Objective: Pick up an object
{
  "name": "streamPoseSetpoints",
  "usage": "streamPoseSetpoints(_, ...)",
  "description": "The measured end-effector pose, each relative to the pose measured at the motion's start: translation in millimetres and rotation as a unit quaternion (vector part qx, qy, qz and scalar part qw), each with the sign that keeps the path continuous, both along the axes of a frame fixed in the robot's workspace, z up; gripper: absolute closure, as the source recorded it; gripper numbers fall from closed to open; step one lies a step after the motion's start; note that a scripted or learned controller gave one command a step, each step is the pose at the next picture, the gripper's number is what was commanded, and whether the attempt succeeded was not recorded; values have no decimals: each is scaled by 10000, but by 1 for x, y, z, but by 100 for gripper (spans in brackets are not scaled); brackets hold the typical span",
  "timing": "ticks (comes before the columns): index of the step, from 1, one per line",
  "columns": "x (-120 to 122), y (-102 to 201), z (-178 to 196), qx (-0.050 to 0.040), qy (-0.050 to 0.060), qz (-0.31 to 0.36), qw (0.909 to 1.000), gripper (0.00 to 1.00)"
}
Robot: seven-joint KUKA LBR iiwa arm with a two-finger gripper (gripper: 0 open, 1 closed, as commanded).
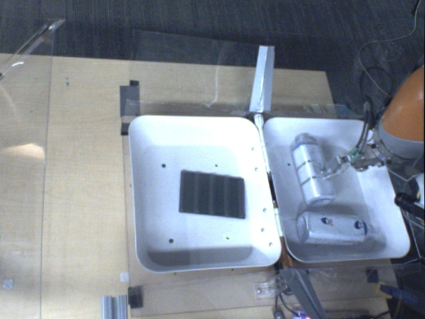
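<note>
Gripper (340, 163) sits low in the right bin (392, 241), at the end of the arm (405, 121) coming in from the right edge. Its tip reaches toward the left and lies against, or just beside, the right flank of the upper can (309, 171). From this slant I cannot tell whether it is open or closed, and I see nothing clearly gripped in it.

Upper can: silver, lying lengthwise in the far half of the right bin, one end toward the far wall, slightly tilted.

Lower can (332, 228): silver with small blue marks on its side, lying crosswise near the bin's front wall. It is close to the near end of the upper can; I cannot say if the two touch.

Left bin (143, 178) holds a dark ribbed block (212, 193), flat, roughly in the middle of the floor, well apart from the cans.

The two bins stand side by side, rims touching, on the pale wooden worktop (73, 211). A grey metal bar (263, 78) runs away from the far end of the seam between them. Dark cables (392, 52) hang near the arm at the right.
</note>
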State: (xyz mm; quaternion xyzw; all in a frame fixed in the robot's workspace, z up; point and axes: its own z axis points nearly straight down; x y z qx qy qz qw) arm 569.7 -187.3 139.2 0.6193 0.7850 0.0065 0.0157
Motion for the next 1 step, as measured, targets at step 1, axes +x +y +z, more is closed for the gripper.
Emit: streamPoseSetpoints(1,10,27,-9,-8,-76,368,9993,0)
